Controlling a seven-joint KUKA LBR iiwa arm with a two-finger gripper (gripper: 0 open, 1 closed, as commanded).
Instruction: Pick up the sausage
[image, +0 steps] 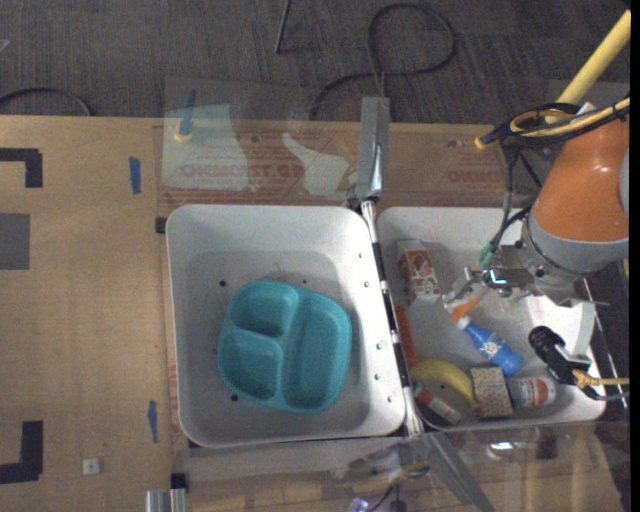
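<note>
The sausage (403, 338) is a thin orange-red stick lying lengthwise against the left wall of the right bin (500, 222). My gripper (473, 292) hangs over the middle of that bin, to the right of the sausage and apart from it. It is just above the orange cap of a blue bottle (492, 347). I see nothing held in the gripper.
A small carton (418, 272) stands at the back left of the right bin. A yellow banana (446, 378), a brown patterned block (489, 390), a small jar (534, 391) and a dark round thing (434, 406) crowd the front. The left bin (200, 240) holds a teal divided plate (285, 345).
</note>
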